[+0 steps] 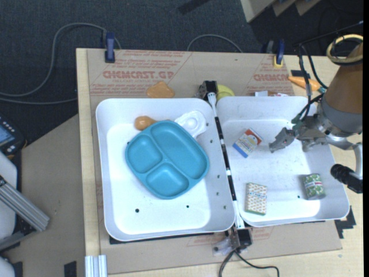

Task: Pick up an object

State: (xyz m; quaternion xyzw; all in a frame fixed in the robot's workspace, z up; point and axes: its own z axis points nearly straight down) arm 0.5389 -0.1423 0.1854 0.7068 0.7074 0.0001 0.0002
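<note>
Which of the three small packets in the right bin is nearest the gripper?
The red, white and blue packet, just left of the gripper; the tan packet and green packet lie lower.

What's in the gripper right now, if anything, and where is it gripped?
Nothing is held. The gripper hangs over bare floor of the right bin, with no object between its fingers. The small red, white and blue carton lies apart, to its left in the camera view.

Even overhead light, soft focus.
White bins [115, 172] glare brightly; faint shadows edge the blue tray [167, 159]; dark floor stays dim.
</note>
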